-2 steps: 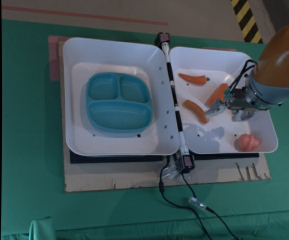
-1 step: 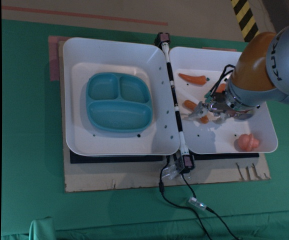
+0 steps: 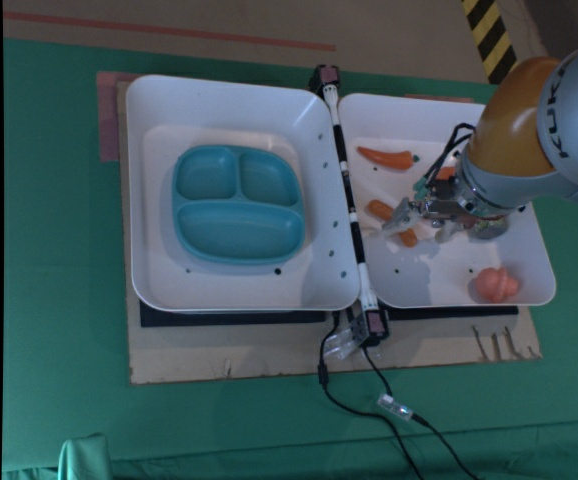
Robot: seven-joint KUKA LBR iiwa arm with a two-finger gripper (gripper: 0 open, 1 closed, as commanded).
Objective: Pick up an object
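Dim overall, cool teal cast. White bins [image 3: 239,103] are the brightest areas, not blown out. Soft shadow under the arm [image 3: 544,118] in the right bin, so light is diffuse from above. Focus slightly soft; small objects lack detail.

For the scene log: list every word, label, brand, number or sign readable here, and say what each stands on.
"KU": dark letters on the grey arm, at the picture's right edge; the rest of the word is cut off.
Yellow and black hazard stripes on the floor, top right: a sign, no words.
Blue divided plate, white bins, orange pieces: no lettering legible.
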